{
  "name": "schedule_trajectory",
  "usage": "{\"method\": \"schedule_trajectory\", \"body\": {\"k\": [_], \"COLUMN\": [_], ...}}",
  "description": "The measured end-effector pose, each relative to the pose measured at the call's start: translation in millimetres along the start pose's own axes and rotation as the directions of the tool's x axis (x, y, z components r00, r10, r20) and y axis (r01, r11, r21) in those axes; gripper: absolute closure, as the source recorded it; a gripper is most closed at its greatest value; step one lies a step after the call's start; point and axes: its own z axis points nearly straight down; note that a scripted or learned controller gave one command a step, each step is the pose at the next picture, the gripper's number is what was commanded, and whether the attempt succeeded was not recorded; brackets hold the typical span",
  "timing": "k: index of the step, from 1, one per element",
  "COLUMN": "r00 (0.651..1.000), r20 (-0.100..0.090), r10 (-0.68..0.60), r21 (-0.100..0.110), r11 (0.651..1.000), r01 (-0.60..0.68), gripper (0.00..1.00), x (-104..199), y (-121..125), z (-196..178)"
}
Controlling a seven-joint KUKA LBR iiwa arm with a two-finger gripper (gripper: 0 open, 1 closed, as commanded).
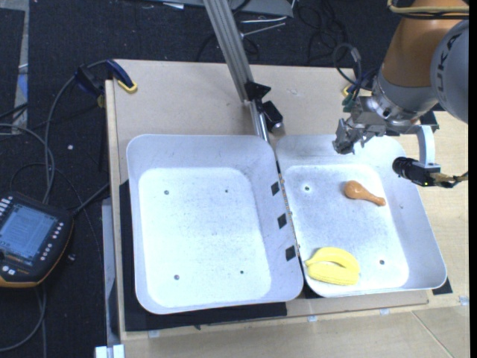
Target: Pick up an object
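End effector hangs above the right bin's far rim, likely staging a pick. Finger spread: cannot tell. Orange drumstick sits nearest, banana farther off.

We look down at a slant on a tan bench carrying two shallow white bins side by side. The left bin sits toward nine o'clock. In the right bin, toward three o'clock, we see an orange drumstick-shaped object near its far half and a yellow banana-like object at its near edge, well apart. The grey arm with its orange band enters at about two o'clock, and the gripper hangs over the right bin's far rim. A handheld control pendant lies on the dark floor at nine o'clock, and a metal rail slants down from twelve o'clock.
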Motion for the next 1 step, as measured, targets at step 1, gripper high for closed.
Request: {"method": "schedule_trajectory", "body": {"k": [1], "r00": [1.000], "r20": [0.000], "r10": [0.000], "r21": [0.001], "r11": [1.000], "r01": [0.000], "gripper": [1.00], "x": [45.4], "y": [-0.9], "z": [-5.5]}}
